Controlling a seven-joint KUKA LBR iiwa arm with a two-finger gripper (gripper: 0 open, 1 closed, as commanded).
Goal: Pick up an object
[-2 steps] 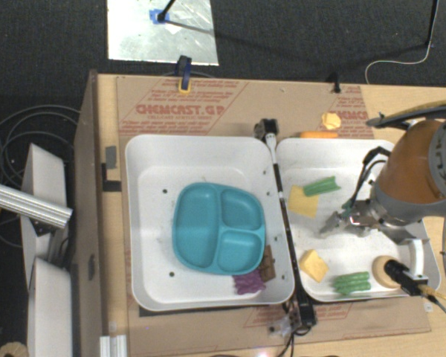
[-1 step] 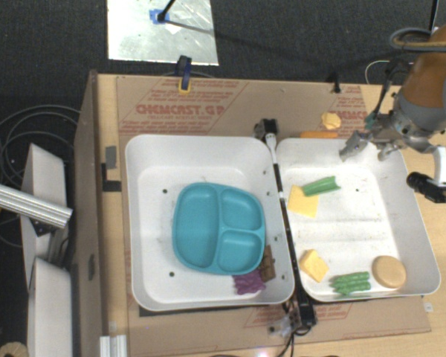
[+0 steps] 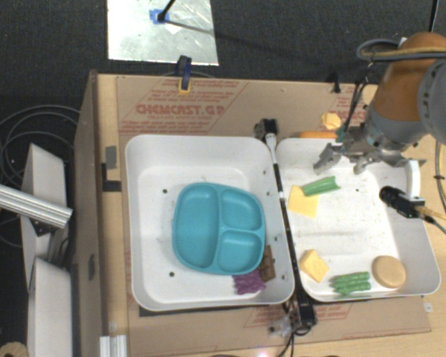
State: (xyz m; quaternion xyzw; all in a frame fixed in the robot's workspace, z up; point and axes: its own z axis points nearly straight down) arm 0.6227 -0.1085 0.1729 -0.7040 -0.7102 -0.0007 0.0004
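Red print runs across the brown protective sheet (image 3: 208, 103) that covers the counter, on its far part beyond the left bin (image 3: 145, 199). The largest line reads roughly "CHEMCAST GP". Smaller red lines above and below it are too fine to read.

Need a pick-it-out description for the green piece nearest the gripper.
Go to the right bin, the one the arm reaches over. Just below the gripper, near the bin's far left, lies a green stick against a yellow wedge. It is single and smooth; the other green piece is ridged.
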